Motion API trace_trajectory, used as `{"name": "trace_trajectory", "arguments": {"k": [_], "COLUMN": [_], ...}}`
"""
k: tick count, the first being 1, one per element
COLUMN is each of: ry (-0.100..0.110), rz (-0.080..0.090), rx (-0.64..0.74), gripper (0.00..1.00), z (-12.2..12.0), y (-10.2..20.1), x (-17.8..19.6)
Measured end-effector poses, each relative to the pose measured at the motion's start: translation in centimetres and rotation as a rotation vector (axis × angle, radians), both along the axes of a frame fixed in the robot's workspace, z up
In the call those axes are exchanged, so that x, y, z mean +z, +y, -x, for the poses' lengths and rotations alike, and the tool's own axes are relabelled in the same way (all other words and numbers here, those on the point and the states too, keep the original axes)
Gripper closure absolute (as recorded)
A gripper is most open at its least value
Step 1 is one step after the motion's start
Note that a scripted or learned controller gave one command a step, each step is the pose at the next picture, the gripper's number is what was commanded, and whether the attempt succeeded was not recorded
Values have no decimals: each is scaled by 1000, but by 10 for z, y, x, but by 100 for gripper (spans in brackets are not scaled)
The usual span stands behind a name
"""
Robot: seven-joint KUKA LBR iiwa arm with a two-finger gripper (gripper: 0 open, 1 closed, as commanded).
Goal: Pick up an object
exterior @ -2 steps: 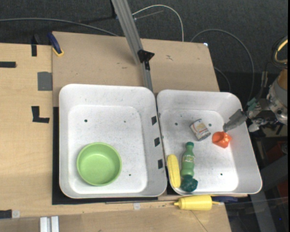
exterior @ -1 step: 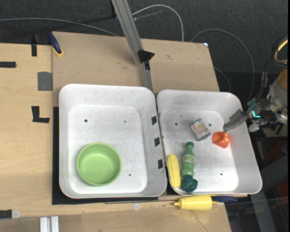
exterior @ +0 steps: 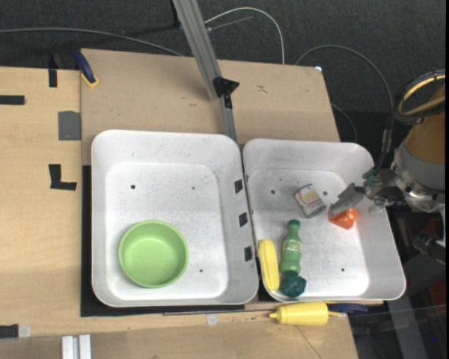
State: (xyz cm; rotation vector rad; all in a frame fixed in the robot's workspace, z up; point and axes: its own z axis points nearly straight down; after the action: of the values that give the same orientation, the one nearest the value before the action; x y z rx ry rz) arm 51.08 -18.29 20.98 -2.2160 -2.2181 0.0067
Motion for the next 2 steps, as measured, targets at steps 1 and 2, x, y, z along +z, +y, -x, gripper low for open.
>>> {"name": "trace_trajectory", "arguments": {"k": [1, 2], "ry": [0, 1], "rz": [0, -1], "rx": [0, 0], "gripper": [0, 0], "z": [6, 9], "y": [6, 11], "x": [-47, -111]}}
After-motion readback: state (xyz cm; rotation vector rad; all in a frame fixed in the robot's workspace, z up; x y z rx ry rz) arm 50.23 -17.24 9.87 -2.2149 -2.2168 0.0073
